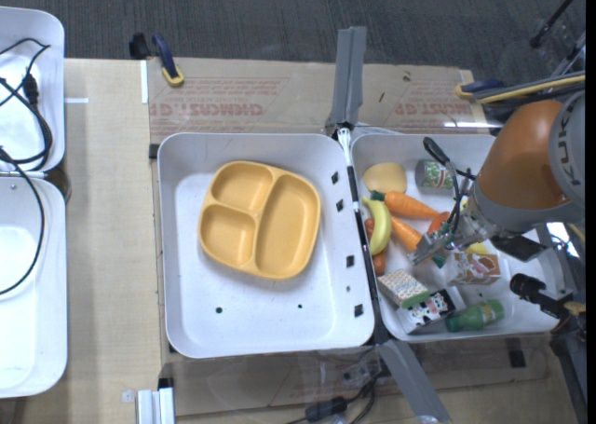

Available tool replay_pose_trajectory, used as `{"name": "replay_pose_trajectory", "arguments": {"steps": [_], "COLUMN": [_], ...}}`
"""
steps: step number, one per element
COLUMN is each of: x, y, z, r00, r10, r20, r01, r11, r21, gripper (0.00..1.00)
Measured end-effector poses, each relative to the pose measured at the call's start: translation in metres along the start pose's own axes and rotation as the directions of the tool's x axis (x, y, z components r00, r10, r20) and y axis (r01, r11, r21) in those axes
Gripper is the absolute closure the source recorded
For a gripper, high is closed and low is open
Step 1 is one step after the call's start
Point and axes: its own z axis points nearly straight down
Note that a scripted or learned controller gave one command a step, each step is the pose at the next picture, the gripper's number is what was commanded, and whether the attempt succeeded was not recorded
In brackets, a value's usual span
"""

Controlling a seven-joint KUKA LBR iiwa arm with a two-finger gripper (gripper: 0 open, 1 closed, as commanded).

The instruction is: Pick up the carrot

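Observation:
An orange carrot point(415, 205) lies in the right bin point(549, 324), pointing right, just below a pale yellow round item point(385, 177). A second, slimmer orange carrot piece point(403, 231) lies slantwise below it, next to a banana point(379, 225). My gripper point(436, 247) hangs low over the bin's middle, just right of the slimmer carrot's lower end and below the first carrot's tip. The grey and orange arm point(521, 170) above it hides part of the bin's right side. I see nothing held in the gripper.
The right bin also holds a small can point(433, 175), a juice carton point(480, 266), a small box point(402, 287), a black-and-white pack point(433, 308) and a green bottle point(475, 316). The left bin point(177, 254) holds a yellow divided plate point(261, 219).

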Motion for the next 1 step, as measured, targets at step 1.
{"name": "replay_pose_trajectory", "arguments": {"steps": [1], "x": [0.0809], "y": [-0.0033], "z": [-0.0909], "r00": [0.988], "r10": [0.153], "r20": [0.001], "r01": [-0.153], "r11": [0.988], "r21": [0.0], "gripper": [1.0]}}
